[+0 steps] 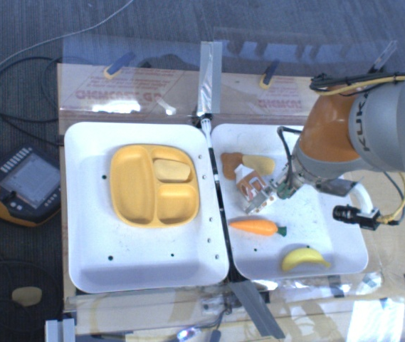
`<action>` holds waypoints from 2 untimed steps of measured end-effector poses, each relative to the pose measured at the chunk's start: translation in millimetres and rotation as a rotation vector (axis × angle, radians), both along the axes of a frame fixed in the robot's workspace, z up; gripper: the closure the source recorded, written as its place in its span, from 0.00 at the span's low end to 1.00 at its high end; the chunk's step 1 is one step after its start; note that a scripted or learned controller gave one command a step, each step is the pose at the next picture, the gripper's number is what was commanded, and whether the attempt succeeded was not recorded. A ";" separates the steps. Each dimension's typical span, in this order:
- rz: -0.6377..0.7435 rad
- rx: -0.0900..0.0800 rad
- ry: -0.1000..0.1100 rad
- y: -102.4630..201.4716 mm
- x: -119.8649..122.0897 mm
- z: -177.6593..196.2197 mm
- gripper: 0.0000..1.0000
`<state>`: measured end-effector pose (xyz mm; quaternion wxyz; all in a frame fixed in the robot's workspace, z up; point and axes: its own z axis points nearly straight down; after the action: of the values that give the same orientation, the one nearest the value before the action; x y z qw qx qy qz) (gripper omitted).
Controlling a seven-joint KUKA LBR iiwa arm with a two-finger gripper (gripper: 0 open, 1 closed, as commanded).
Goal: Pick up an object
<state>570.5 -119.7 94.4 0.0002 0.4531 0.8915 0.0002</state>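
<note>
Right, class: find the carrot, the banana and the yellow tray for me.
carrot (pixel 253 227), camera view, middle of its orange body
banana (pixel 304 260), camera view, middle of its curve
yellow tray (pixel 132 186), camera view, floor of its long left compartment

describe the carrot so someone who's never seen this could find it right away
Look in the right-hand white bin. In its lower half, the carrot lies sideways near the divider. It is the only long orange thing with a green tip; the yellow banana lies nearer the bin's front corner.

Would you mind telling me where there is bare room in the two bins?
Left bin: a bare floor ring around the yellow tray, widest in front. Right bin: bare between carrot, banana and right wall; crowded near the gripper.
</note>
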 end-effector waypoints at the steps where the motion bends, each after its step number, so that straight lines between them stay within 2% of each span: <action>1: -0.088 0.002 -0.016 1.5 -5.8 -4.2 0.00; 2: -0.088 0.005 -0.019 2.9 -4.2 6.0 1.00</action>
<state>566.4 -116.9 100.4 0.0073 0.4917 0.8707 0.0068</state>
